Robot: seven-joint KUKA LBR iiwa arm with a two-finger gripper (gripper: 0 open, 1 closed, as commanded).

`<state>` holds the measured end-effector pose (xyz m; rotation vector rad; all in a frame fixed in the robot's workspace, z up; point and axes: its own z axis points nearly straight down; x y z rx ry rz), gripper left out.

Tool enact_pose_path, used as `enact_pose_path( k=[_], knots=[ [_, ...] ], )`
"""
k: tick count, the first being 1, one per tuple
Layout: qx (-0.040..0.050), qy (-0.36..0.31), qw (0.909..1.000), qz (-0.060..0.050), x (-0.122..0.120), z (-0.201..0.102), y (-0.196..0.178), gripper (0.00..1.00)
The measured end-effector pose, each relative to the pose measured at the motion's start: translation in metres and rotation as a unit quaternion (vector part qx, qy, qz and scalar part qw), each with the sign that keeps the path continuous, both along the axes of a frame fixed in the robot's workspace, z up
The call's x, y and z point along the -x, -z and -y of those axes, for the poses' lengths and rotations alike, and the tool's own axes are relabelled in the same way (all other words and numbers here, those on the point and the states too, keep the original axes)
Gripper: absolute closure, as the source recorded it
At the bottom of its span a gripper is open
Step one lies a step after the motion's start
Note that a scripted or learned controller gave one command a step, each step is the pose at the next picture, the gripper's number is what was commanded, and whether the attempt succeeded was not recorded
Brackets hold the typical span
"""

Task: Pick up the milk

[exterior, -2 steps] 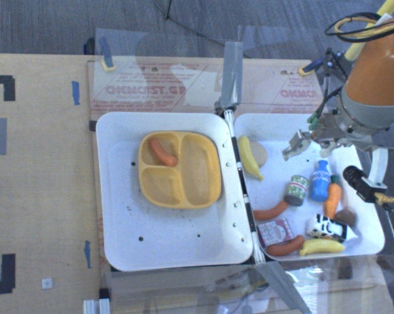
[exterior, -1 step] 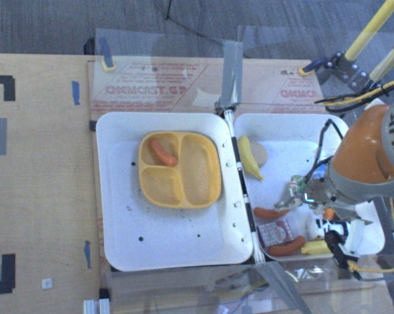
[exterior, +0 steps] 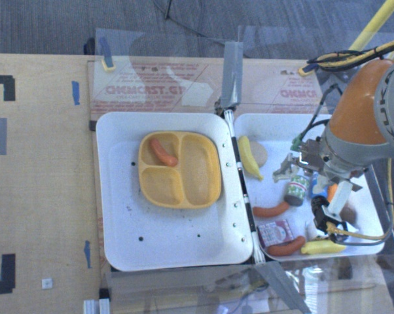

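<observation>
Camera view shows the wooden worktop (exterior: 40, 175) carrying two shallow white plastic bins side by side. The left bin (exterior: 118, 241) holds a yellow three-compartment plastic plate (exterior: 197, 175), with one red-orange toy sausage (exterior: 163, 152) lying in its upper-left compartment.

The right bin (exterior: 275, 126) holds the loose items: a yellow toy banana (exterior: 250, 158) near the left wall, a second red-orange sausage (exterior: 271, 209) near the middle, a third sausage (exterior: 285, 246) and a small pink printed packet (exterior: 275, 230) toward the front wall, and a yellow elongated item (exterior: 322, 246) at the front right.

The grey arm with the orange band (exterior: 357, 113) reaches in from the right and hangs over the right bin. Its claw (exterior: 295, 167) sits above a small grey-green cylindrical container with a light cap (exterior: 296, 190), standing roughly upright just beside the second sausage. This container is judged to be the milk, although its label is too small to read.

Whether the claw is spread or pressed together cannot be told. The milk appears to rest on the bin floor, so no grasp is confirmed. The wrist position suggests a top-down approach, which suits an upright container crowded by neighbouring items.
</observation>
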<state>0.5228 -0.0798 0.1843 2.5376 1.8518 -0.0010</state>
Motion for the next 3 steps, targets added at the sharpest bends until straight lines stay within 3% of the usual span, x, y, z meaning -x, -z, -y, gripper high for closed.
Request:
enact_pose_path(
  k=[1,2,3],
  knots=[
    [0.0006,-0.063,0.9980,0.001,-0.017,0.091,0.018,0.00],
    [0.0005,-0.167,0.9860,0.001,-0.037,0.043,0.014,0.00],
    [0.0020,-0.187,0.9824,0.004,-0.114,0.055,0.097,0.00]
  ],
)
